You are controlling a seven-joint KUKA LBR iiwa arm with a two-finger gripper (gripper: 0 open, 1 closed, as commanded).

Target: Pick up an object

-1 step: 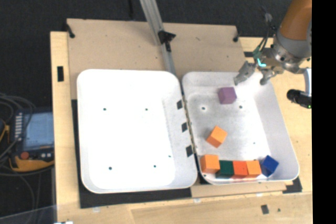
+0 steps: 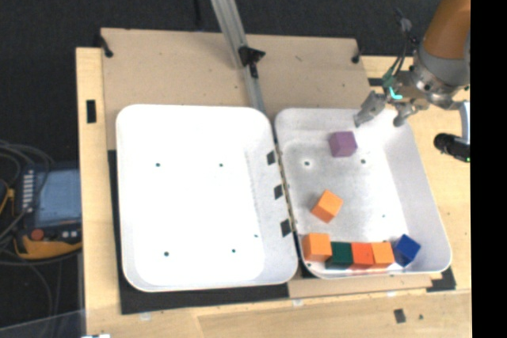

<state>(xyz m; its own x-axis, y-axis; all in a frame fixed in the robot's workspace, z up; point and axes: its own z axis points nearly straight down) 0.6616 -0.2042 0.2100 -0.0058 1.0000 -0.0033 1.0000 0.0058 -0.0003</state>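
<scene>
My gripper hangs over the far right corner of the right bin, its two grey fingers spread apart with nothing between them. A purple cube lies just to its lower left, apart from the fingers. An orange cube sits tilted near the bin's middle. Along the near wall stands a row of cubes: orange, dark green, orange, light orange and blue.
The left bin lies beside the right one, with black clips on the seam between them. A slanted metal rail rises behind the bins. A handheld controller with cables sits off the bench's left edge.
</scene>
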